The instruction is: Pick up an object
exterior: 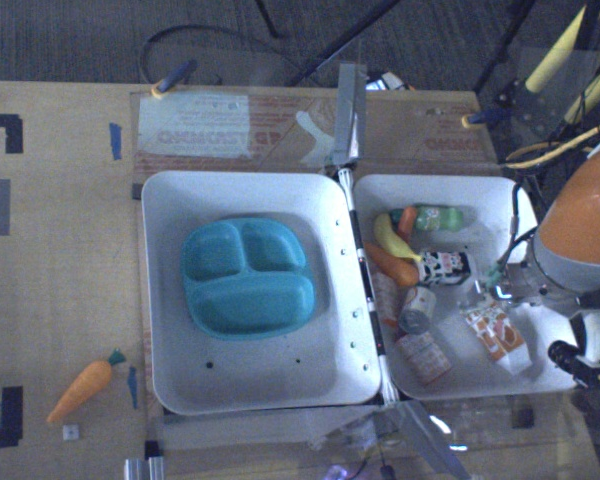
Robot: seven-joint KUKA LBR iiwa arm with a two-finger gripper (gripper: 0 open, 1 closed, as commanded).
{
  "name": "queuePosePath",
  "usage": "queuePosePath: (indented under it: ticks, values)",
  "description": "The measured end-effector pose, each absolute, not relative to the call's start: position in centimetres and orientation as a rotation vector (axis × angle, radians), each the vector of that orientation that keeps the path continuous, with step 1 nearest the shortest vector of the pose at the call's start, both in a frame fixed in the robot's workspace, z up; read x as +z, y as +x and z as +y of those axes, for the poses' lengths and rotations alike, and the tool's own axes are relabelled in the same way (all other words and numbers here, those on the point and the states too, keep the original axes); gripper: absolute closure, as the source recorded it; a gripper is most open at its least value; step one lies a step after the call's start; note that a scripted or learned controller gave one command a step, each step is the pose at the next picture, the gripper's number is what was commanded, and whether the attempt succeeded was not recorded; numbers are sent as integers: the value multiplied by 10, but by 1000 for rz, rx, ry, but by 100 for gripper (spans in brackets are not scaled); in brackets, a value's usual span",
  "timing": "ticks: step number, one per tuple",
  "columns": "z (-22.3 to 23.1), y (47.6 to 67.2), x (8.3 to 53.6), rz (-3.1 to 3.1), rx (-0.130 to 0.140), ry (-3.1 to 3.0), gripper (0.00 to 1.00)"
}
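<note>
Snack packet (496, 332): a flat white pouch with orange print. It lies just below the end effector, on the floor of the right bin.
End effector (502, 286): it sits low in the right bin, on the end of the grey arm. I cannot tell how far open it is. I see nothing held in it. I cannot tell if it touches the snack packet.
Arm (578, 230): round and smooth, grey with a big orange band. It comes in from the right of the end effector.
Right bin (450, 182): white, shallow and smooth, with round corners. The end effector is inside it.
Spotted bottle (443, 266): white with black spots like a cow. It lies on its side, just left of the end effector.
Grey can (417, 310): small and round, to the left and a bit lower.
Flat pack (423, 356): pale and square, lower left of the end effector.
Banana (391, 236): yellow and curved, further left and higher.
Orange stick (392, 265): long and smooth, touching the banana's lower side.
Green bottle (436, 217): see-through green, lying down, up and to the left.
Left bin (240, 181): white like the other one, well to the left.
Blue plate (248, 276): soft-cornered, with three dips, in the left bin.
Toy carrot (80, 388): orange with a green top, far left on the tan counter (50, 268).
</note>
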State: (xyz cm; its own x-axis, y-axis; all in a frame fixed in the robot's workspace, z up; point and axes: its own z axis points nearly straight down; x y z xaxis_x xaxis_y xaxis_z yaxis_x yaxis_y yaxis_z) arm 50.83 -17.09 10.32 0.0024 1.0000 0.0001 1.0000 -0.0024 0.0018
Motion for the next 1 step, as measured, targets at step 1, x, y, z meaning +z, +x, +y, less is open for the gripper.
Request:
queuePosePath:
  ticks: [1]
  values:
    - [-125, 481, 241, 2018, -2, 2409, 100]
